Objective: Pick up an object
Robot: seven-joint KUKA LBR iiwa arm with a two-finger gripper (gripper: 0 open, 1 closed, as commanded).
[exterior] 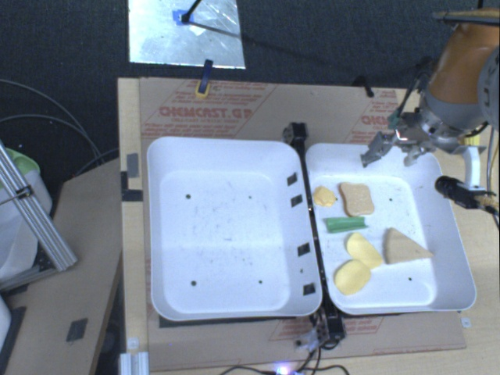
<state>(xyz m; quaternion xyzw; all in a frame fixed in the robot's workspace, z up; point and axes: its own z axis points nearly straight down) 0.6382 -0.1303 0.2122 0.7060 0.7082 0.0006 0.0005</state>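
The right bin (445,233) holds a tan bread slice (358,198), a small yellow piece (324,197), a green stick (344,224), two yellow rounded pieces (362,249) (351,276) and a beige wedge (404,247). My gripper (393,152) hangs above the bin's far right corner with its two fingers spread open and nothing between them. It stands well above and behind the bread slice.
The left bin (226,225) lies beside the right one, with black clips (300,201) along the shared rim. A shiny metal sheet (185,22) lies beyond the bench. A metal frame (31,217) stands at far left.
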